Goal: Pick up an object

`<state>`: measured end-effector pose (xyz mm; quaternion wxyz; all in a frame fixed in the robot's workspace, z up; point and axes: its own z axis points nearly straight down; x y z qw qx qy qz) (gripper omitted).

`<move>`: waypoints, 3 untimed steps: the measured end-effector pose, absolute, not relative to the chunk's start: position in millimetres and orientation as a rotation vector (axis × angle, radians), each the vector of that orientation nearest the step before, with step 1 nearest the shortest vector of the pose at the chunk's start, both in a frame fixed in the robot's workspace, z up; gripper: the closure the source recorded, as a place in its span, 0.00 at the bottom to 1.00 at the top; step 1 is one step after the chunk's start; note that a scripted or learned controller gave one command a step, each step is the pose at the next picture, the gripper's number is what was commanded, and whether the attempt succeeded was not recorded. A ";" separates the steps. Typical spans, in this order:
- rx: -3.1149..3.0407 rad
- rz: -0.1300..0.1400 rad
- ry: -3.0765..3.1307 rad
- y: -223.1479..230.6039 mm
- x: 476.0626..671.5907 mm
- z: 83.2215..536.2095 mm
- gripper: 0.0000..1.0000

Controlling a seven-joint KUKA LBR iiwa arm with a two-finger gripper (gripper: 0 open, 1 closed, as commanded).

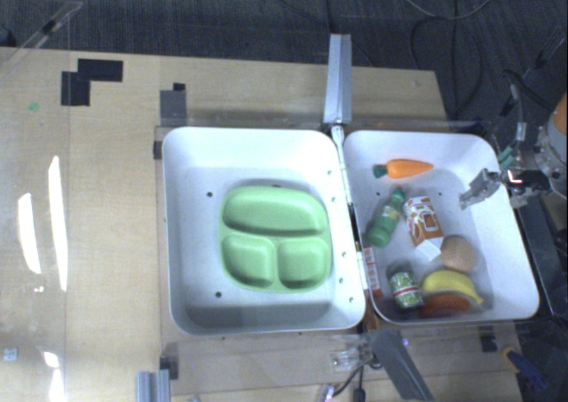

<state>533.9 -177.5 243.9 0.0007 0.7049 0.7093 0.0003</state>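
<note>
The right bin (497,156) holds several toy foods. An orange carrot (405,169) lies at its far end. A green bottle (386,219) and a white-and-brown carton (423,220) lie side by side in the middle. A brown round item (459,254), a yellow banana (451,284), a red item (441,305) under the banana and a small green-labelled can (406,288) crowd the near end. My gripper (482,185) hovers over the bin's right side, right of the carton and apart from every item. Nothing is seen in it.
The left bin (186,214) carries a green three-compartment tray (275,236). A metal divider post (338,81) stands behind the seam between the bins. Cables trail over the dark floor at the back.
</note>
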 end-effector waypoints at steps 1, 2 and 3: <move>2.220 0.001 2.221 -139.4 575.4 158.3 0.00; 1.998 0.008 2.415 -127.7 594.1 88.0 0.00; 1.993 0.015 2.413 -126.0 596.5 98.9 1.00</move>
